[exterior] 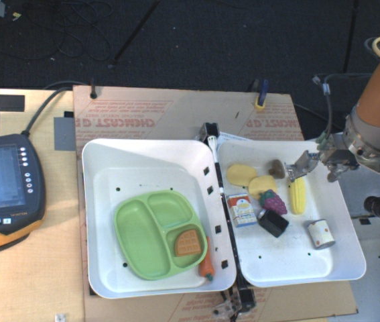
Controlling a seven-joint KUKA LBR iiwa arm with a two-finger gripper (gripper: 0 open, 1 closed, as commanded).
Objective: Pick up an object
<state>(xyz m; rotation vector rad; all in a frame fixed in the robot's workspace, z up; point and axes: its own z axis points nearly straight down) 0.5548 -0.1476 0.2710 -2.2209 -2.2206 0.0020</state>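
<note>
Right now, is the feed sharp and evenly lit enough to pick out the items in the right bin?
Camera view: lighting is even and soft over both bins, with faint shadows; the right bin is bright white but not blown out. Small items like the corn cob are slightly soft; the gripper looks blurred, and the background beyond the bench is nearly black.

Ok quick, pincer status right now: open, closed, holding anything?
Pincer: open, holding nothing, hovering over the right bin just above the corn cob.

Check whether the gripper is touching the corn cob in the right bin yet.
Cannot tell. In the camera view the gripper sits right at the top of the corn cob, and from this slanted angle contact and hovering look the same.
</note>
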